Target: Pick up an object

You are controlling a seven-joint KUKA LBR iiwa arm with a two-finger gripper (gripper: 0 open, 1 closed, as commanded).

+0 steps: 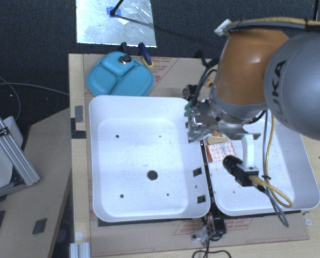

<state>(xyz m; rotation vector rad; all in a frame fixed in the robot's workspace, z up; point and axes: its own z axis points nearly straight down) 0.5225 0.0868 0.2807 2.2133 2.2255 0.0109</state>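
You're at the reach-in: the gripper (203,123) hangs at ten o'clock of the red-and-white packet (220,150), jaw state untellable, so descend squarely.

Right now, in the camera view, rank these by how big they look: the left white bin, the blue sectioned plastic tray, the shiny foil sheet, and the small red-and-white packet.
1. Left white bin
2. Shiny foil sheet
3. Blue sectioned plastic tray
4. Small red-and-white packet, partly under the arm, so its full size is unsure.
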